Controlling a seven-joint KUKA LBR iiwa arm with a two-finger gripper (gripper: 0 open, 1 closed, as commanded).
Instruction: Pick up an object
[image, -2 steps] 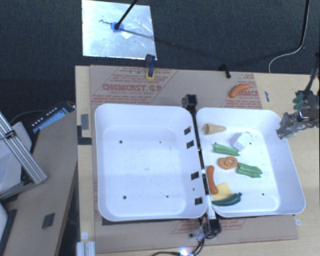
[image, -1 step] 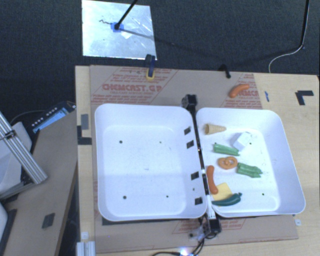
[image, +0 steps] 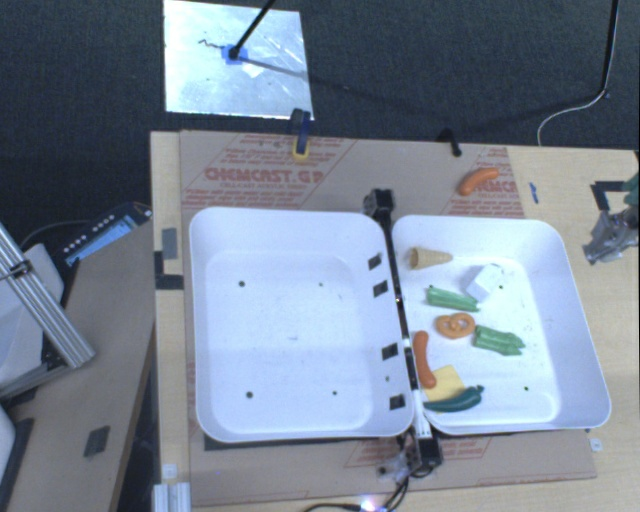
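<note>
Nearest the lens: dark green curved pepper-like toy (image: 456, 400) by a yellow wedge (image: 446, 380) and orange-red sausage (image: 424, 360), all in the right shallow white plastic bin (image: 570, 290). Also in there: orange pretzel (image: 456, 325), two green pods (image: 452, 297) (image: 498, 341), white block (image: 484, 281), tan cone (image: 428, 258). "CHEMCAST" printed red on the brown cardboard tabletop sheet (image: 262, 173). Gripper (image: 608, 236) at right edge, outside the bin; fingers too blurry, can't tell.

Bench (image: 560, 170) with two white bins (image: 290, 225)
</note>
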